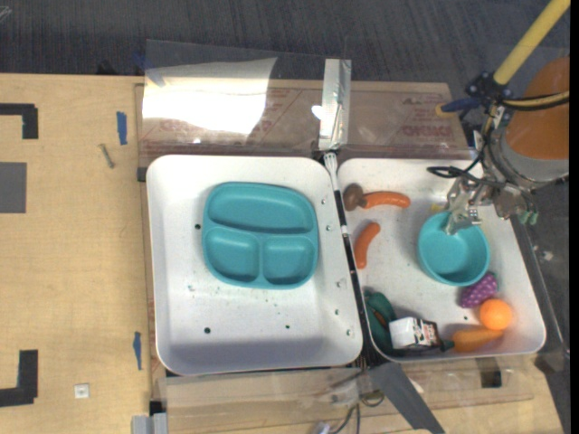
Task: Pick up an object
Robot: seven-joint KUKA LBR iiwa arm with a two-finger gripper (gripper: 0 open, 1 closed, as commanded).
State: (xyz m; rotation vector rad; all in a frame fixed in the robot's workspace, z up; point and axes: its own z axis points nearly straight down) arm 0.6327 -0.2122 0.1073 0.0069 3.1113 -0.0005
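Far off to the gripper's left, a teal tray (261, 233) in the left bin (172, 333). Closer, in the right bin (398, 242), a brown bit (353, 195) and two orange sausages (384, 201) (365, 242). Right at the gripper (463, 213), a teal bowl (452, 253), rim touching the tips. Can't tell if open or shut. Below it, purple grapes (479, 290) and an orange ball (495, 315). Looks like the reaching step, nothing lifted yet. Next: pinch the bowl's rim tight, then up slowly
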